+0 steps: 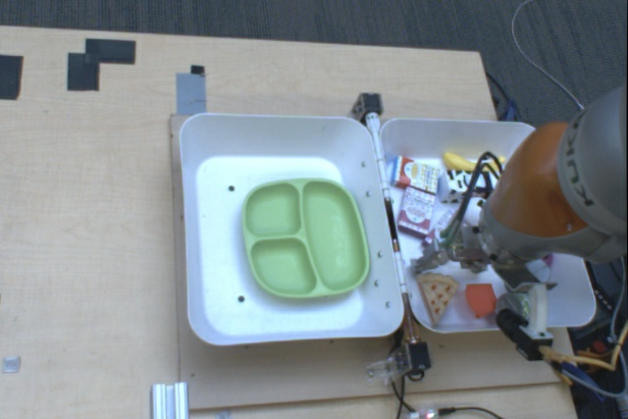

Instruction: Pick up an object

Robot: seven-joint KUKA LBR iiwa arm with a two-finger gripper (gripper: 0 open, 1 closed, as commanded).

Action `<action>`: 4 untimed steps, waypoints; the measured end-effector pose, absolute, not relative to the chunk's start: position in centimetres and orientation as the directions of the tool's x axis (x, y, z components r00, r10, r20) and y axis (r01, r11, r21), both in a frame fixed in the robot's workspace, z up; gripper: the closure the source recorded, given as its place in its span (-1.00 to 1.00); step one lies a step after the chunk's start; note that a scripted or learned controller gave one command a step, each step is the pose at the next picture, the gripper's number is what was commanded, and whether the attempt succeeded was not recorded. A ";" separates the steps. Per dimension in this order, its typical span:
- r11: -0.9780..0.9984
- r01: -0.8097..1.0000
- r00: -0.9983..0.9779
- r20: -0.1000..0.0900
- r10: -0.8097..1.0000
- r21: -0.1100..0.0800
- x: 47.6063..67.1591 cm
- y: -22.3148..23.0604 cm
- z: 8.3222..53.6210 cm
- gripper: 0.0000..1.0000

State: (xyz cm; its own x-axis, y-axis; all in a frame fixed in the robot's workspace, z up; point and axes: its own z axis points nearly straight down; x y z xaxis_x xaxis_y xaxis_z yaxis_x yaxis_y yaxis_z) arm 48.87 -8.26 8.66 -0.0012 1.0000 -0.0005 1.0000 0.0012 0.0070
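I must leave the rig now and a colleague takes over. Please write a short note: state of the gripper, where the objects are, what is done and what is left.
Gripper: low inside the right bin, over the clutter; jaws hidden, so open or shut cannot be told. No object is seen held.
Right bin: pizza slice toy, red block, small printed packets, yellow item at the far side.
Left bin: green divided plate.
Done: no pick is confirmed.
Left: grasp one object and lift it.
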 end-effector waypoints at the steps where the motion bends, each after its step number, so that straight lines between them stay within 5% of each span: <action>1: 0.003 1.000 -0.003 -0.001 1.000 0.014 49.1 -8.2 9.8 1.00; 2: 0.003 1.000 -0.003 -0.001 1.000 0.013 49.1 -8.2 9.8 -1.00; 3: 0.005 1.000 -0.005 -0.001 1.000 0.017 49.3 -8.2 10.9 1.00; 4: 0.005 1.000 -0.005 -0.001 1.000 0.017 49.2 -8.1 10.8 -1.00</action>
